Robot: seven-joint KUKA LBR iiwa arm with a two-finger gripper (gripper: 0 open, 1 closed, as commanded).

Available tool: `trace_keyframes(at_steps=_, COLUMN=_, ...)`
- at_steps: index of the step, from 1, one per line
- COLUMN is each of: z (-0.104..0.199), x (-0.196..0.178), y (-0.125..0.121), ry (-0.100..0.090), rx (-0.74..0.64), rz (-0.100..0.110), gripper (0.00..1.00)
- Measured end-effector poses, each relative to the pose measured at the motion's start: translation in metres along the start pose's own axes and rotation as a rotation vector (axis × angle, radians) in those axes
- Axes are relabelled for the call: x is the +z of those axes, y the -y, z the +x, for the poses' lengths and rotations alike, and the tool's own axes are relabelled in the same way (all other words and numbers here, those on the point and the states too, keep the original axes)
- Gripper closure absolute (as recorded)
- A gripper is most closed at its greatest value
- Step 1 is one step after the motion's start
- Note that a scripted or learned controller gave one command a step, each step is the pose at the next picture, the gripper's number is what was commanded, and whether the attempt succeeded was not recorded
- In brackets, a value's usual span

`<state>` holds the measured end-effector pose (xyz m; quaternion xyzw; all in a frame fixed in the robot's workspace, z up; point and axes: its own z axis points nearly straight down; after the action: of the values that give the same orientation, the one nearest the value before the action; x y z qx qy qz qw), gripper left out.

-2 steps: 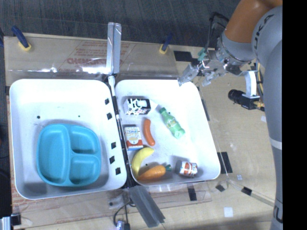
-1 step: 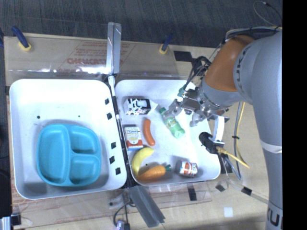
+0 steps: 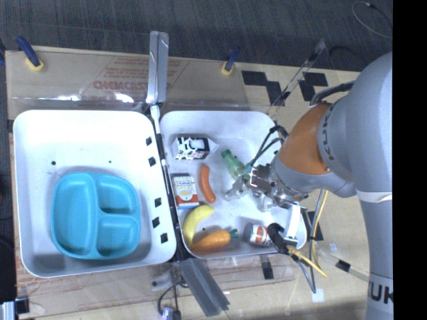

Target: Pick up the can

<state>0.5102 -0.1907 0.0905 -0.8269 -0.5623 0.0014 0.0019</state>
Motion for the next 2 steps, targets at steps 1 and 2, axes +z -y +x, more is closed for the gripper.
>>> trace_keyframes(at_steps=1, z=-0.0214, x=-0.0007, y=0.0274, ry=-0.001, rx=0.084, rz=-0.001, gripper=0.0)
trace_keyframes(at_steps=2, z=-0.0212, x=-0.0104, y=0.0271, ry=-0.001, rx=0.079, rz=0.0, gripper=1.0)
